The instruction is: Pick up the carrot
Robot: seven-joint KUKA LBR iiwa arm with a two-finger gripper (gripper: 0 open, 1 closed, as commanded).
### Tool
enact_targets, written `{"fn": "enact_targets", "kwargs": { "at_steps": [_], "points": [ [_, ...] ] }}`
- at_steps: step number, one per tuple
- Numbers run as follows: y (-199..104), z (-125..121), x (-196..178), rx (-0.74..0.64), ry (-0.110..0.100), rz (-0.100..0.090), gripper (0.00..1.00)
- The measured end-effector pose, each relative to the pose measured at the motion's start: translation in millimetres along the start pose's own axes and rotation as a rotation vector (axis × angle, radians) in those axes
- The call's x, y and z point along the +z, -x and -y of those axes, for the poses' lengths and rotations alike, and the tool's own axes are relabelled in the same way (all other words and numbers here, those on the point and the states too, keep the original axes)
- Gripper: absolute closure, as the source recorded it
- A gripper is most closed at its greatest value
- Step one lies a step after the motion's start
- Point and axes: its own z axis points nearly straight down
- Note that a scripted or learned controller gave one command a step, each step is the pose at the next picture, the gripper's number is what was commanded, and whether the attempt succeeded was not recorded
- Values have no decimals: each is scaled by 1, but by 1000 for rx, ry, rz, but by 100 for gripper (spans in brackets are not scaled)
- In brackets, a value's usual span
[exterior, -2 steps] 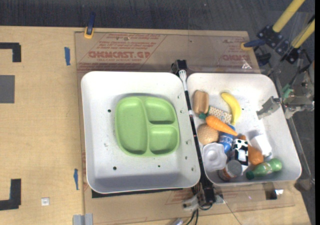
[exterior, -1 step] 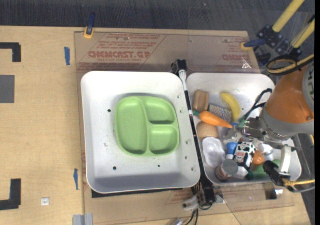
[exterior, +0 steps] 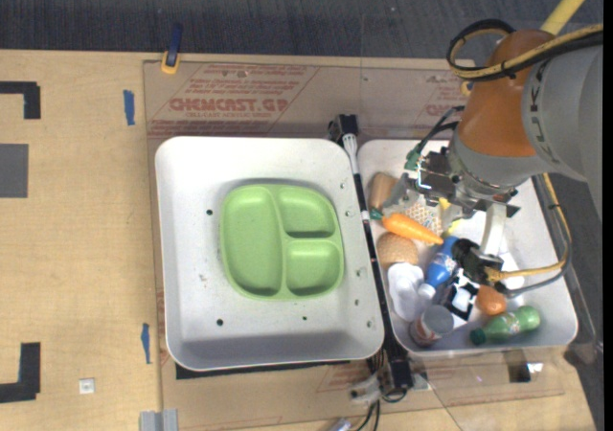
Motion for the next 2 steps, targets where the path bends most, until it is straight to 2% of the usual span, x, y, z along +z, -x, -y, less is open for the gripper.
{"fn": "enact_targets", "kwargs": {
  "at_steps": [1, 2],
  "points": [
    [0, 30, 4, 229, -12, 8, 0],
    [76, 29, 53, 154, -9, 11, 0]
  ]
}}
